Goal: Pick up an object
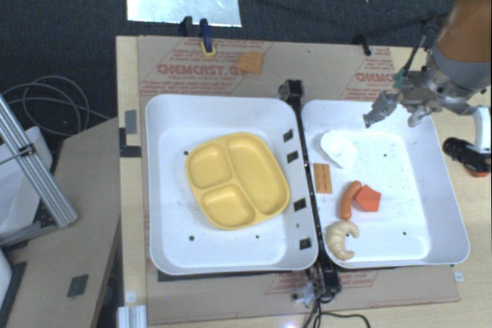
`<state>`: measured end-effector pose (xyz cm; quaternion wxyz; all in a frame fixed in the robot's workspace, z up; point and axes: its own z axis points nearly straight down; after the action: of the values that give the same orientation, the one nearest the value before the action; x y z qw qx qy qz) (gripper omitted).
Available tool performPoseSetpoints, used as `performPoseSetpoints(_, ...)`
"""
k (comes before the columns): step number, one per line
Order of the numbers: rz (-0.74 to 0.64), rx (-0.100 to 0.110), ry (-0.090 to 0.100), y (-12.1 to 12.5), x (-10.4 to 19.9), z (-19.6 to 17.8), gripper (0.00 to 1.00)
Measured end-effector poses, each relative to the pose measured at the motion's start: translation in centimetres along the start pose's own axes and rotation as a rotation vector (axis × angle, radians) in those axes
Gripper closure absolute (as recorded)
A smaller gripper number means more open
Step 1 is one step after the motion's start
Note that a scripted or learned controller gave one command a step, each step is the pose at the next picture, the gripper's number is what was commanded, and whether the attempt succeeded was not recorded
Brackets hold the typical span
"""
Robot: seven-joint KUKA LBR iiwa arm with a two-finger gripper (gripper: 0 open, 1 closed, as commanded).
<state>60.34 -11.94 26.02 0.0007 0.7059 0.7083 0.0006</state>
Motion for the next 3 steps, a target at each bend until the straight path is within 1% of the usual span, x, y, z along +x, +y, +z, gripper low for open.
performPoseSetpoints(1,0.006,0.014,0.002,-6.8,-1.3,9.9,0.0)
performPoseSetpoints(2,0.006,-0.018,-0.012,-7.9,0.5,17.3,0.0)
performPoseSetpoints(3,0.003,-0.003,0.0,-8.1,0.9,16.4,1.0)
